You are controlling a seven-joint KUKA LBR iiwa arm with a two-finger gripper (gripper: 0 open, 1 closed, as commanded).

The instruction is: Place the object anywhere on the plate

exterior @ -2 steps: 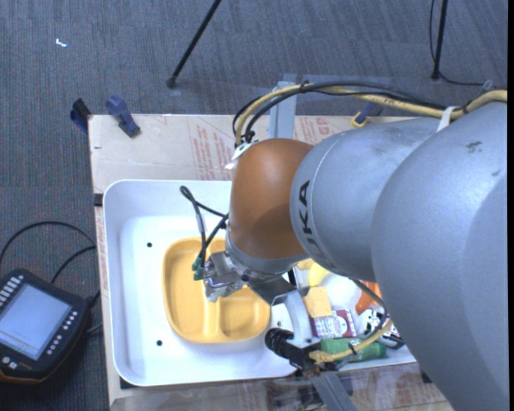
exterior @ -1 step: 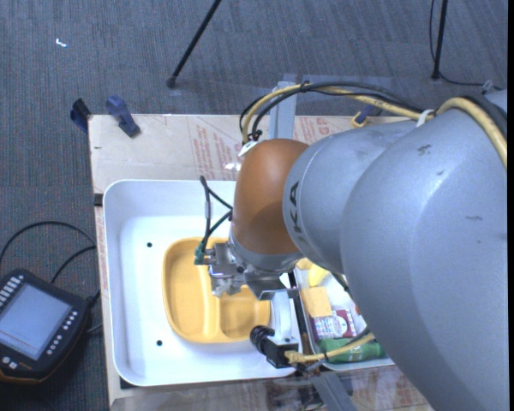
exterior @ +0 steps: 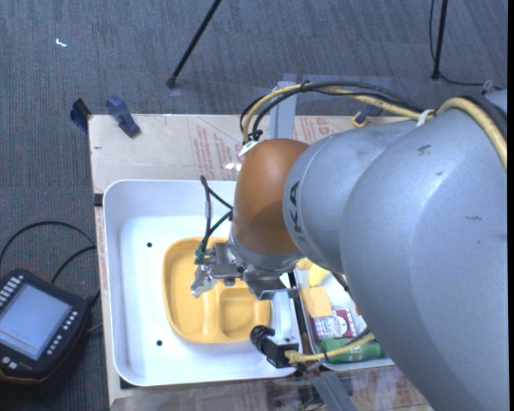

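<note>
A yellow plate [exterior: 188, 311] with divided compartments lies in the left white bin [exterior: 133, 229]. My gripper [exterior: 207, 279] hangs low over the plate's middle, under the orange band of the arm. Its metal parts overlap the plate's upper compartment. The arm hides whatever lies directly below the wrist, and I cannot make out any object between the gripper's tips. In the right bin [exterior: 364, 365], several items show past the arm: a yellow block [exterior: 319, 300], a red-and-white packet [exterior: 336, 324] and a green item [exterior: 351, 349].
The big grey arm covers most of the right bin and the right half of the view. A black cable connector [exterior: 265, 341] dangles by the divider between bins. A teach pendant [exterior: 30, 324] lies on the floor at left. Blue clamps [exterior: 120, 114] sit at the bench's far left corner.
</note>
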